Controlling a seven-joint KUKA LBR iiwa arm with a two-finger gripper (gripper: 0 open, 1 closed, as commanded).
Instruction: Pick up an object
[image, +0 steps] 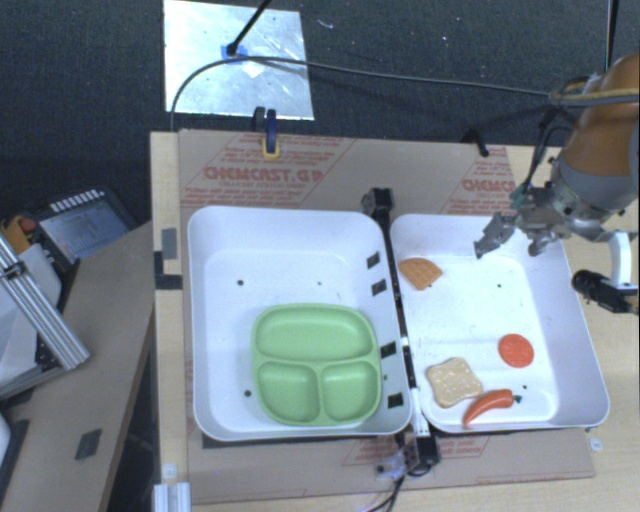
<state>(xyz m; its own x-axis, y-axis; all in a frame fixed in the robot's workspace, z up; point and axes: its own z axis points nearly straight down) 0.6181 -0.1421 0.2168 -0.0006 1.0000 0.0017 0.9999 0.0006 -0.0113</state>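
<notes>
The gripper (516, 237) hangs over the far end of the right bin (575, 325) with its two fingers (492, 240) spread apart, and nothing sits between them or touches them. A tan pastry (420, 272) lies near, to the left of the fingers and below them. The red disc (516, 349), toast (454, 381) and chili (489, 404) lie well apart, toward the bin's near end. The green tray (315, 362) is in the left bin (215, 300).

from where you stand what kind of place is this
Likely a robot grasping test bench, not a kitchen: two shallow white plastic bins on a cardboard sheet, toy food like a flat red disc, loose cables.
</notes>
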